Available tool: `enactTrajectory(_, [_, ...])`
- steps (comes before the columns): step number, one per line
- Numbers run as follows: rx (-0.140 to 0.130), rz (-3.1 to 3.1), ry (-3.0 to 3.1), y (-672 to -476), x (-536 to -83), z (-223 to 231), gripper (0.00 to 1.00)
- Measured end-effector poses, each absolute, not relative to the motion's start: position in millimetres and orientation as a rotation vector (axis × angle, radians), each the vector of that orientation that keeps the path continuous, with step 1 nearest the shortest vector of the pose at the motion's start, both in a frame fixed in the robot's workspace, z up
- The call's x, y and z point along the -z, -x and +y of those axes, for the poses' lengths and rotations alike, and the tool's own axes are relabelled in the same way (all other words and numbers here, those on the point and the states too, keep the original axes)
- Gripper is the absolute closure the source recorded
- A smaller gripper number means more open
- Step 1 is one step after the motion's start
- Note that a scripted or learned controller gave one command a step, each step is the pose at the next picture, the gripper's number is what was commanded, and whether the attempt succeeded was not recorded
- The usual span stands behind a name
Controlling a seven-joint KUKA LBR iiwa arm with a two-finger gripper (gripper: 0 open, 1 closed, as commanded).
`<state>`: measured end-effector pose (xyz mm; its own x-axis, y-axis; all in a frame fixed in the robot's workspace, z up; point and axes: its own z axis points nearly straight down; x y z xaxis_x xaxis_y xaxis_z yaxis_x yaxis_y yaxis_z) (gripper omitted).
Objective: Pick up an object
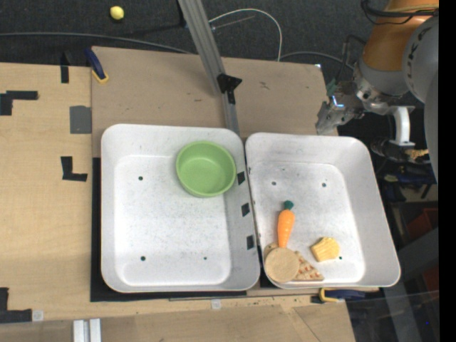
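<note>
The right bin (356,155) holds an orange toy carrot (286,226) with a green top, a round tan cookie-like disc (282,264) lying on a waffle-patterned piece (310,271), and a yellow cheese-like block (325,249), all near its front edge. A green bowl (205,167) sits upright at the back right of the left bin (117,191). My gripper (329,114) hangs above the bench just behind the right bin's back edge, well away from every object. Its fingers are too small and dark to read.
A slanted grey metal pole (203,38) rises from behind the seam between the bins. Cables loop over the dark floor at the back. A small yellow ball (117,12) lies on the floor at the far left.
</note>
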<state>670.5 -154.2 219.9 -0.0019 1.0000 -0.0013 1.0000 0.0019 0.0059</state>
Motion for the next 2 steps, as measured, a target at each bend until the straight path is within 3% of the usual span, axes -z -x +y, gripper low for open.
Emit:
enactTrajectory(1, [-0.005,2.221,-2.216,-664.7,-279,-148,1.00])
enactTrajectory(2, [-0.002,2.223,-2.219,-665.2,-297,-147,1.00])
